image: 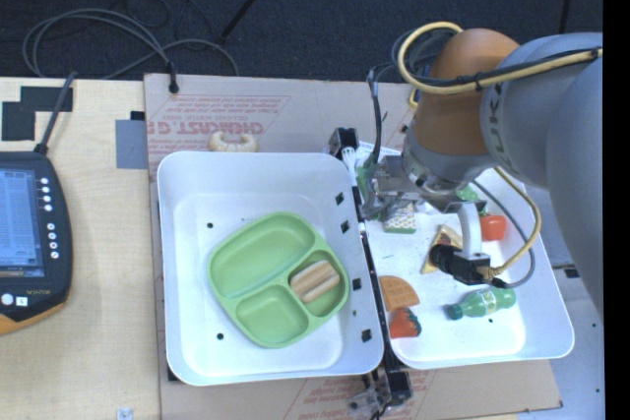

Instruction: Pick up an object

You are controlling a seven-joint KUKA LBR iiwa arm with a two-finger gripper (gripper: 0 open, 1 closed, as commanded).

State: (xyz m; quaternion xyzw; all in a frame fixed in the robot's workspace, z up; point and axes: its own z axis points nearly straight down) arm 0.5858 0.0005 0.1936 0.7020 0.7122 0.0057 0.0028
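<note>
1. across the bench, two white bins sit side by side: the left bin (187, 211) carries a green divided plate (266, 275), and the right bin (536, 330) carries a scatter of small objects under the arm (551, 113), which reaches in from the right.
2. at the top left corner of the right bin, the gripper (394, 202) hangs low over a small speckled block (401, 222); whether it is spread or pressed together cannot be told, as the wrist hides it.
3. largest of the loose things is the green plate, stiff, light plastic with thin raised rims; a rim would be the only place to pinch it, and it would likely tip.
4. next, the green bottle (481, 303) lies on its side near the front of the right bin; it looks smooth and round, so probably slippery, best taken across its middle.
5. the tan roll (315, 280) rests in one compartment of the plate; it looks like light toy food, easy to take across its short width.
6. the orange round piece (398, 291) and the red piece (405, 322) lie close together near the bin's left wall; both seem light and firm, though the wall crowds a grasp.
7. the speckled block is nearest the gripper and looks small, light and flat-sided, a fair choice to pinch on opposite sides.
</note>
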